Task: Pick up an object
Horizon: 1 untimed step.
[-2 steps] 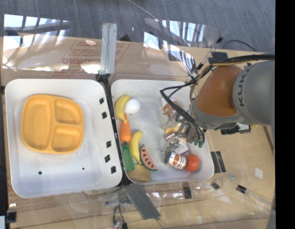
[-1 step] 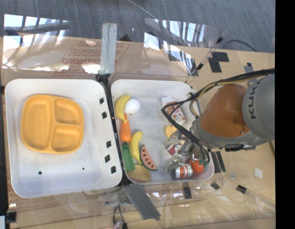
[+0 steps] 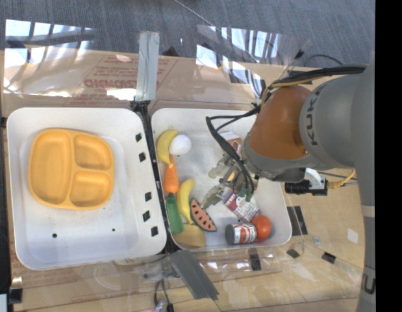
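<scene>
The claw (image 3: 220,182) hangs low in the right bin (image 3: 207,119), fingers spread with nothing between them, just beside a small can (image 3: 242,207); bananas (image 3: 164,145) and a watermelon slice (image 3: 201,216) lie nearby

Two shallow white plastic bins (image 3: 32,239) sit side by side. The left one carries one yellow-orange divided tray (image 3: 71,169) with three compartments. Along the right bin's left edge lie two yellow toy bananas (image 3: 164,145), one white egg-shaped ball (image 3: 180,145), one orange carrot (image 3: 171,179) and one watermelon slice (image 3: 202,216). Near its lower right corner are two small labelled cans (image 3: 239,234) and one red tomato (image 3: 261,227).
</scene>
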Each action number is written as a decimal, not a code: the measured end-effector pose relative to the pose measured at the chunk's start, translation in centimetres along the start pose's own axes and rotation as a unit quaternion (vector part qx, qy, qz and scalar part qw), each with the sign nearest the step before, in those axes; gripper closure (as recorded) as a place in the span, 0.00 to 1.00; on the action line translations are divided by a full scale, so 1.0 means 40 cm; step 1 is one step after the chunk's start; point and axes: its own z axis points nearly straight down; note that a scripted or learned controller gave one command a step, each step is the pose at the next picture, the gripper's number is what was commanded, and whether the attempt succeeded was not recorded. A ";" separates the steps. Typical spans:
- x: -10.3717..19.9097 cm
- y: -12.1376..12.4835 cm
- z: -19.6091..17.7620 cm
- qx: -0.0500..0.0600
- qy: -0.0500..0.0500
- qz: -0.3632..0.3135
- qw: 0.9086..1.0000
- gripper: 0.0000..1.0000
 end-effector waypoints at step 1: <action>-0.063 0.189 -0.041 0.000 -0.001 0.009 1.000 0.00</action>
